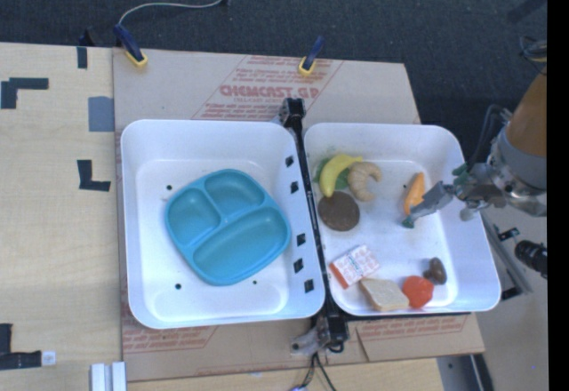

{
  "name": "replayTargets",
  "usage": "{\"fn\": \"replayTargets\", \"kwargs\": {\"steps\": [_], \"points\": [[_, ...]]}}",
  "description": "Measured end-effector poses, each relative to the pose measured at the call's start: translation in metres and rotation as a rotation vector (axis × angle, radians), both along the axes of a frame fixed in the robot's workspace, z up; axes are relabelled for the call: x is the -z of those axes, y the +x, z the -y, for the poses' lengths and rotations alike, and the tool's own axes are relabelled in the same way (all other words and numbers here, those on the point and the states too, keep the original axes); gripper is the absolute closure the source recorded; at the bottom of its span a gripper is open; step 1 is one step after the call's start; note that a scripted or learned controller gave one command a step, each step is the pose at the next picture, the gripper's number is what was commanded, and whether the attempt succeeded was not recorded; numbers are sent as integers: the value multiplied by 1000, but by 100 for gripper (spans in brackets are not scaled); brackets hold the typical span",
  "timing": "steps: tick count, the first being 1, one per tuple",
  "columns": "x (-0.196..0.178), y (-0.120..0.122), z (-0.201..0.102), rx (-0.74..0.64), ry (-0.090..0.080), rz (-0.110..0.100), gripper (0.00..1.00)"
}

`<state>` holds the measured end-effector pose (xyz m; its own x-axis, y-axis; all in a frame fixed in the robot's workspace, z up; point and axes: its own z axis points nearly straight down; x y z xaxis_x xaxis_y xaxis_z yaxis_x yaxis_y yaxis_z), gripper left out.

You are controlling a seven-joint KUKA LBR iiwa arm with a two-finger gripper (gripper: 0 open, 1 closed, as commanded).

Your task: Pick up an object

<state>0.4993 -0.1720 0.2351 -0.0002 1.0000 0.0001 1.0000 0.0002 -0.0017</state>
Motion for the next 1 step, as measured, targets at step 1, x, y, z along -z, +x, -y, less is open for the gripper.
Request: {"fn": "replayTargets", "kwargs": {"steps": [1], "points": [[142,16,48,-1,1,1,0]]}}
